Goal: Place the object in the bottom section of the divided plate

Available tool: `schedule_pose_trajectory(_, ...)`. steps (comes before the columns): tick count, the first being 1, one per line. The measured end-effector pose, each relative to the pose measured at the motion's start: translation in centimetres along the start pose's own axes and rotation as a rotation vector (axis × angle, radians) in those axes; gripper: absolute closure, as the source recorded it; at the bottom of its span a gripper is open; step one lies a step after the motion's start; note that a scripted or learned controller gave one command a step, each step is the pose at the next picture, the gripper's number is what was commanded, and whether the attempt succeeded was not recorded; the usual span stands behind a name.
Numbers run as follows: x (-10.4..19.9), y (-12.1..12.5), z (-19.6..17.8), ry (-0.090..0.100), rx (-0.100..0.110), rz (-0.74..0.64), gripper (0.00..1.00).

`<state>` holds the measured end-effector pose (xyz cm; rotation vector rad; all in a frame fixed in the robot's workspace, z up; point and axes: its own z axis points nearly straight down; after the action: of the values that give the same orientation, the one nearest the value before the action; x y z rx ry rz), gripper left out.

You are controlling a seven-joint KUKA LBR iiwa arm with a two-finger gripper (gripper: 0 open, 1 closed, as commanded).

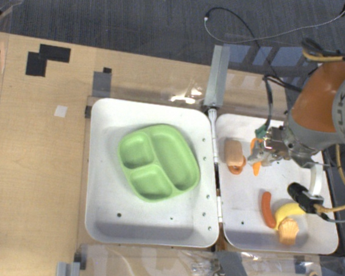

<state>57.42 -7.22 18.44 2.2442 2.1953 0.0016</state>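
Progress is nil: the green divided plastic plate (158, 160), well left of the pincer (262, 151), holds nothing; whether the pincer grips anything cannot be told.

On the wooden tabletop (30, 150) sit two white bins (99, 218), black square markers (46, 58) lie toward its far left corner, and a black cable (245, 28) loops across the dark carpet (113, 5) beyond.

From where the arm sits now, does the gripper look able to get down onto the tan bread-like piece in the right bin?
Probably yes. The gripper hangs just right of the tan piece, which lies apart from the other toys with nothing on top. The bin wall on its left might crowd one finger.
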Motion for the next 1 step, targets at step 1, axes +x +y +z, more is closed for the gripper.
schedule_pose_trajectory(1, 6.73, -1.71, 0.06, 0.001, 0.001, -0.046, 1.0)
